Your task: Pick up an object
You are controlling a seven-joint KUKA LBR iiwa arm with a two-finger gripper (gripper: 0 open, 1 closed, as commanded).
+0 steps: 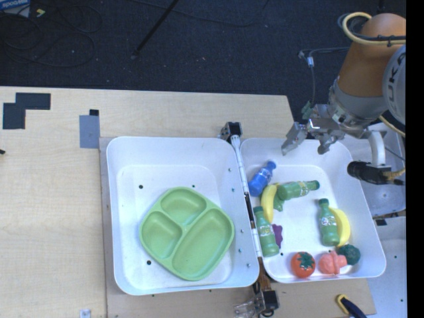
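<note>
White plastic is walling in everything you are working with: the right-hand shallow white bin (361, 197) is holding the loose toys, so candidates are crowding together where the arm can reach them. Using that bin as your landmark, the green sectioned plastic plate (187, 232) is lying alone in the bin to its left, apart from the clutter. Inside the right bin, a small blue bottle (261, 177) is leaning near the dividing wall, a yellow banana (267, 203) is touching a green bottle (297, 191) at the middle, and a red tomato toy (303, 264) is sitting at the near edge.

Your two-finger gripper (307, 140) is hovering over the bin's far rim, above the toys and touching none. Its jaws are standing spread apart, released, with nothing between them. You are probably lining up a descent, I judge.
</note>
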